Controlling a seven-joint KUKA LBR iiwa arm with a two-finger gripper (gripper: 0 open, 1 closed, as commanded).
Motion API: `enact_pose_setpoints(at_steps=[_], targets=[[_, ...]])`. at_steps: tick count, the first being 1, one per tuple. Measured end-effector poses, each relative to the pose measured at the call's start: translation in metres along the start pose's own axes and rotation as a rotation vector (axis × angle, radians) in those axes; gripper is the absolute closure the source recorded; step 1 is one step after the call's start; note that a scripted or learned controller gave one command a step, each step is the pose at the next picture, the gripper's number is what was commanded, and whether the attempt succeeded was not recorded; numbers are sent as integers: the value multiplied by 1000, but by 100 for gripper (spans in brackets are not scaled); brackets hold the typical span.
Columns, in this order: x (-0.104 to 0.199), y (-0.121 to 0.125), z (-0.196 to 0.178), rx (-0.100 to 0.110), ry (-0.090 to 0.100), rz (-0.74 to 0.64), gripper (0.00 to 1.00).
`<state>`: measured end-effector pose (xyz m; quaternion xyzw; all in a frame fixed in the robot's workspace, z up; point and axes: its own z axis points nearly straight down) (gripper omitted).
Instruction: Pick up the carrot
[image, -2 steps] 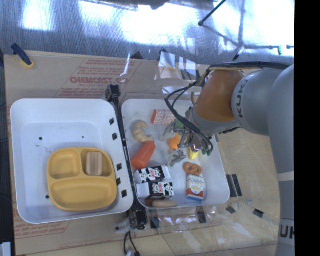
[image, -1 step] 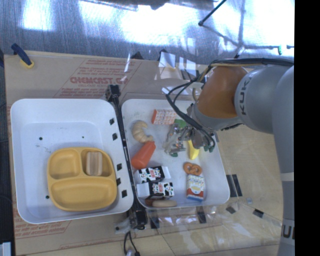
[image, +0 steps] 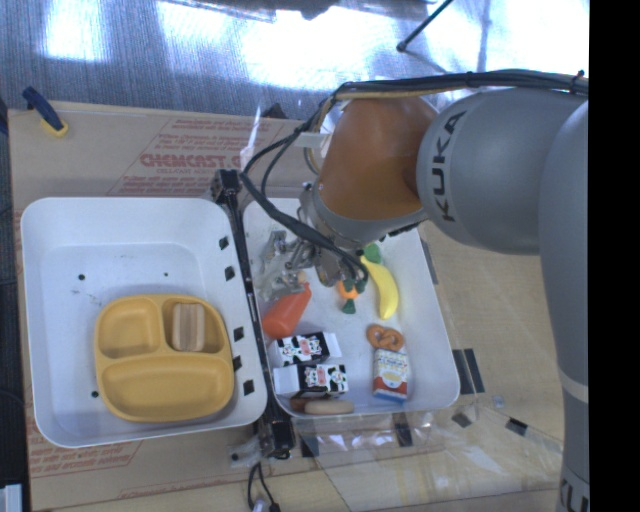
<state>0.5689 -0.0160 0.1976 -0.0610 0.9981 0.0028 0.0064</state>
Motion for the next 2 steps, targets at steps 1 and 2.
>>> enact_pose_setpoints(at_steps=[1, 2], targets=[[6, -66, -166, 10, 2, -290, 100], [7, -65, -162, 6, 9, -291, 0]])
